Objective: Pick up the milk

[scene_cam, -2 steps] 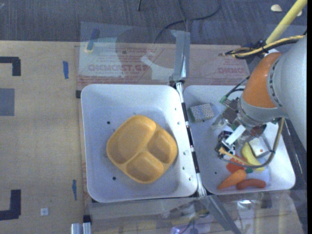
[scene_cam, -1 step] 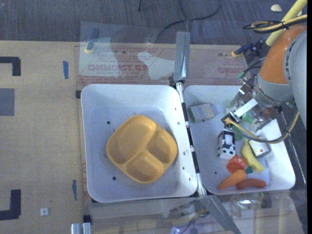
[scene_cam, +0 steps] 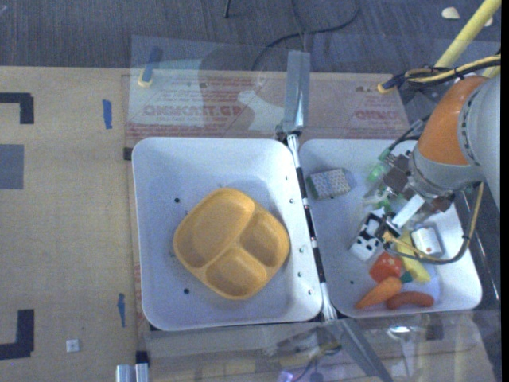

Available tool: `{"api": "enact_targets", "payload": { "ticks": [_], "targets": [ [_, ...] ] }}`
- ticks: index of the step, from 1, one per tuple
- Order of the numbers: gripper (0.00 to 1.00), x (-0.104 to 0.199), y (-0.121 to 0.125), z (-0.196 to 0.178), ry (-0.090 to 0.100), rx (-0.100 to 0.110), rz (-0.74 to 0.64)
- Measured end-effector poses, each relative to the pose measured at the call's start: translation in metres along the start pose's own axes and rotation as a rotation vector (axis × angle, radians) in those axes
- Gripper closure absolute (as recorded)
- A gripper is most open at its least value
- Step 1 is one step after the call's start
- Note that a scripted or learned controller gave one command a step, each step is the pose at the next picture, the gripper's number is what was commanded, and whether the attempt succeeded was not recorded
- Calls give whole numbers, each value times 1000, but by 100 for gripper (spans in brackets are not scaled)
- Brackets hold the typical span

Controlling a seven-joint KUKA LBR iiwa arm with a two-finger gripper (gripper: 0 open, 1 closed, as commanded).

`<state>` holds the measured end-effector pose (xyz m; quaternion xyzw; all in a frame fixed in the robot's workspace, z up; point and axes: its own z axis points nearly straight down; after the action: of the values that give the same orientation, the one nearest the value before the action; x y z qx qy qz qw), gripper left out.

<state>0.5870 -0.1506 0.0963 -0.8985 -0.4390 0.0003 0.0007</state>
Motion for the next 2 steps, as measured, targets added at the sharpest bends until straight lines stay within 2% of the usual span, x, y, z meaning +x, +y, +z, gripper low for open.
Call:
{"api": "enact_targets", "payload": {
  "ticks": [1, 2],
  "targets": [
    [0, 14, 40, -41, 0, -1, 42],
    [0, 49, -3, -130, -1, -2, -2]
  ]
}}
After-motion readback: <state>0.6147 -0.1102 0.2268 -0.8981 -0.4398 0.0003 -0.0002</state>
